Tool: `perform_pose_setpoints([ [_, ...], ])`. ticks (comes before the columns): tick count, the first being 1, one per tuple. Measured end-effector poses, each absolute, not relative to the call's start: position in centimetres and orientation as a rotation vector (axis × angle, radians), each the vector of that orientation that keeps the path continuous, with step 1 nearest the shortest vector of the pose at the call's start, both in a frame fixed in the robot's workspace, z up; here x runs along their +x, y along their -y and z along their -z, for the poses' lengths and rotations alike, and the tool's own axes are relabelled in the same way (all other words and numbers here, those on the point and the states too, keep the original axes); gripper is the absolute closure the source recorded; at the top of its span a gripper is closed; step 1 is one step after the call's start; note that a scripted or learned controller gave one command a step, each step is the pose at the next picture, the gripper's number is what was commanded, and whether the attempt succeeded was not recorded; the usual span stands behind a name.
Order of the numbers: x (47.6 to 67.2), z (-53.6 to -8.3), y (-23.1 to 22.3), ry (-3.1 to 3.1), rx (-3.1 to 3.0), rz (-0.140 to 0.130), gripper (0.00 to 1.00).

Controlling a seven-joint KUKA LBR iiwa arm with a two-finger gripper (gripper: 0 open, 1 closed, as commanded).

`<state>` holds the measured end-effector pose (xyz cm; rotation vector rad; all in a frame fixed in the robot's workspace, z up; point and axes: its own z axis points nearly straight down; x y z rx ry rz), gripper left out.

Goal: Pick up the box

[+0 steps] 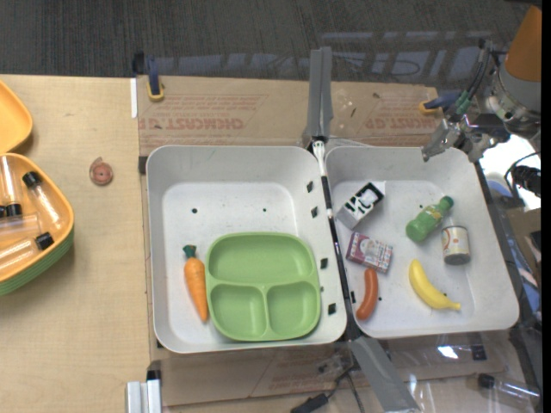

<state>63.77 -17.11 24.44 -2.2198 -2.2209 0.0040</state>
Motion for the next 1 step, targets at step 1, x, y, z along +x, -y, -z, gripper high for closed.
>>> perform_pose_setpoints([
  [1, 57.17, -23.28, 11.74, 2.34, -2.094, -0.003, 0.0],
])
